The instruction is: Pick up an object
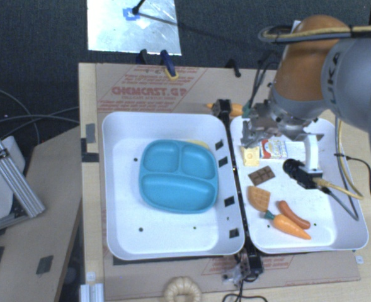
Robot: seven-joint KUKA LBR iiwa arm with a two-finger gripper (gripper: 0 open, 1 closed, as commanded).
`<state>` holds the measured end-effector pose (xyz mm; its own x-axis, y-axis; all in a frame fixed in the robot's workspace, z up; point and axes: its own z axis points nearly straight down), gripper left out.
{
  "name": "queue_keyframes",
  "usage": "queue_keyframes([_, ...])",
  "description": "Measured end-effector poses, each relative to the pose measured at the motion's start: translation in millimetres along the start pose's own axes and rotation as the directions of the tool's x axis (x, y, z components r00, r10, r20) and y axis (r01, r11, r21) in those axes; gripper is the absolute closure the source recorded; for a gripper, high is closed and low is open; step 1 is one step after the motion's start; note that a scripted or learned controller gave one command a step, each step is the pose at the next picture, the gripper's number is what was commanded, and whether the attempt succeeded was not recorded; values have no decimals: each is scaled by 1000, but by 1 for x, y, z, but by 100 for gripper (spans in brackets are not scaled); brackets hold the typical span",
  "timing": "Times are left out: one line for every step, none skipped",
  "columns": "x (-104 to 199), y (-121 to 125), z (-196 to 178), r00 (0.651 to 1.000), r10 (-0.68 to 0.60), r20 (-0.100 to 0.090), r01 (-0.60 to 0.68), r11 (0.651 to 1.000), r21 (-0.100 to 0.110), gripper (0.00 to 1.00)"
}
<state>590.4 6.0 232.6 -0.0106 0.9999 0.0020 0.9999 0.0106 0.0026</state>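
Hand (251,137) low in our right bin (346,231), its grip state hidden from us, we judge we are reaching for the yellow block (251,156) just below it and next must close squarely, then lift.

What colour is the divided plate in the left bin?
The divided plate is light blue, seen plainly in the camera view.
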Motion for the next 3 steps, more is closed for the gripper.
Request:
queue_keyframes([-13,1,-2,1000,10,2,-10,1000,1,100])
queue_keyframes([-18,0,16,1000,10,3,-10,1000,3,100])
queue_keyframes([-12,1,-3,1000,6,1,-6,1000,-1,100])
